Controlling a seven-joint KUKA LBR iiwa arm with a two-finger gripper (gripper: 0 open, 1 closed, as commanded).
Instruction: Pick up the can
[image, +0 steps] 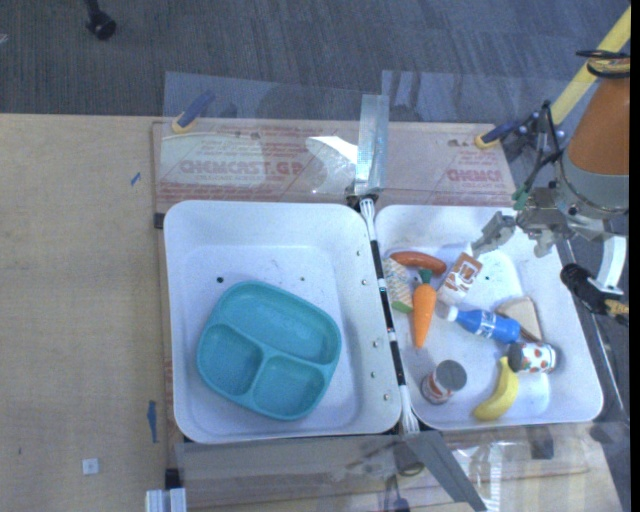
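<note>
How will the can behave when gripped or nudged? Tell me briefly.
The can stands upright with its grey lid up, so it probably stays put unless knocked. Its round, smooth-looking wall may slip between fingers. If tipped it would likely roll toward the banana beside it.

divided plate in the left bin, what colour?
Teal, plain all over. The divided plate shows best in the camera view, lying in the left bin.
</note>
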